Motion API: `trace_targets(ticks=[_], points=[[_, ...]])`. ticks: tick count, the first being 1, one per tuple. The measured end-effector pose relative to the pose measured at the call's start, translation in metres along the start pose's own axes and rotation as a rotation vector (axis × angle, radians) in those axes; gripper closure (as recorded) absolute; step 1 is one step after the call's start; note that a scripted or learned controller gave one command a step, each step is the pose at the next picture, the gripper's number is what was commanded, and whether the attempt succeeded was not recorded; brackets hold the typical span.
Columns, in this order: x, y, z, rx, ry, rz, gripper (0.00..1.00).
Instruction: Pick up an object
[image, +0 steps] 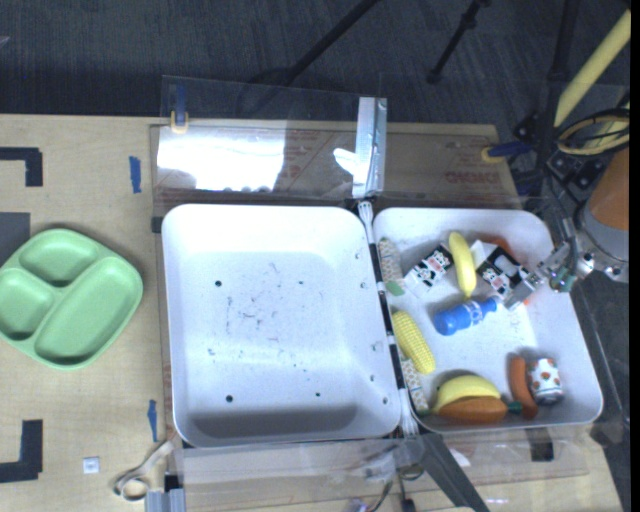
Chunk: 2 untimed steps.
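Fingers: the gripper (560, 270) hung at the right bin's (585, 375) far right rim; whether the fingers were open or closed could not be told.
Nearest thing: a small black-and-white box (497, 268) lay just left of the fingers, beside a blue bottle (462, 317).
Handling: the box looked light and stiff, probably best taken across its short sides; the bottle looked smooth and likely to roll.
Further off: a corn cob (413, 340) and a banana (462, 262) lay well left of the fingers.
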<state>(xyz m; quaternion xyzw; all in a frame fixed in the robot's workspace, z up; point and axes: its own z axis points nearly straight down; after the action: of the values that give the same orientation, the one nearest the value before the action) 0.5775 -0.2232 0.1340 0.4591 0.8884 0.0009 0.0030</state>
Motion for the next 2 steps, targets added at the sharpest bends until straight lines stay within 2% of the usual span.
trace_targets(ticks=[1,2], points=[[0.0,0.0,0.0,0.0,0.0,0.0,0.0],[-0.027,0.035,0.023,-0.016,-0.017,-0.02,0.0]])
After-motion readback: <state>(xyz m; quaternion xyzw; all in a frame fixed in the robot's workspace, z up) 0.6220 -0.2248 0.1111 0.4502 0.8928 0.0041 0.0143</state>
